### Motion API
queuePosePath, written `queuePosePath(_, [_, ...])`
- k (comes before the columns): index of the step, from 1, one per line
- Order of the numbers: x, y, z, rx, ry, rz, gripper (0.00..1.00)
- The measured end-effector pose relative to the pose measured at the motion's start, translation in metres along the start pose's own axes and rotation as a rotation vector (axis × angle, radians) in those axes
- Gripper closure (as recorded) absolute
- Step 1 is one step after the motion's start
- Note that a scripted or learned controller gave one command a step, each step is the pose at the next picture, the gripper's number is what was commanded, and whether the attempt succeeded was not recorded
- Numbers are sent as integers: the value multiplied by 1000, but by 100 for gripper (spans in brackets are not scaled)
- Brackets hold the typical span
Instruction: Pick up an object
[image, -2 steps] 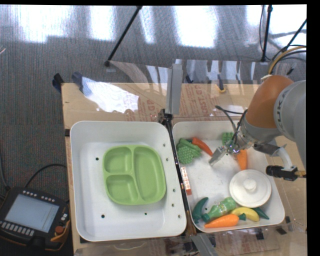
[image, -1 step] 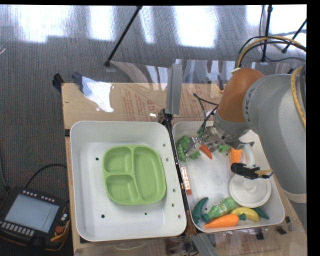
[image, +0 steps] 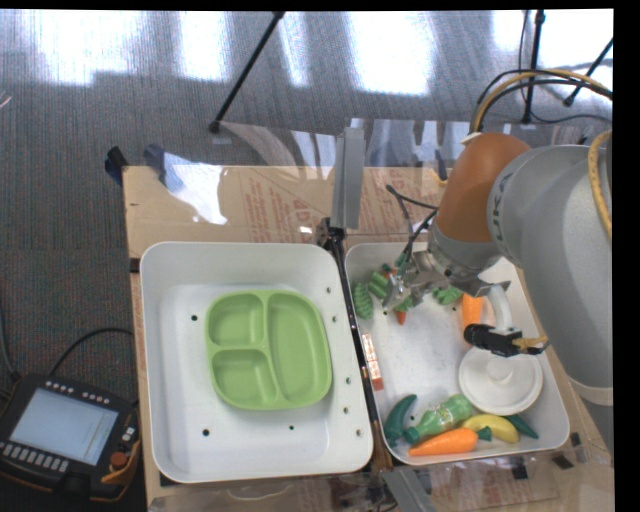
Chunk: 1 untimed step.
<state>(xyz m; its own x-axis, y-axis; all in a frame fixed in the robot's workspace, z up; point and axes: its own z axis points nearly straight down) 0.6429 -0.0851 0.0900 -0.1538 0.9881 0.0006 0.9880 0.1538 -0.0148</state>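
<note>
Glossy green plastic tray (image: 268, 350)

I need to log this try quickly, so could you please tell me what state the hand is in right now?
Hand: low in the right bin, among the green toys at its far end; open, shut or holding cannot be told.

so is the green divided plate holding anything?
Empty. The green three-compartment plastic plate lies flat in the left white bin; all three compartments show bare green.
</note>
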Motion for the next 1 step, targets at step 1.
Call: queuePosePath(1, [75,14,-100,-19,0,59,100])
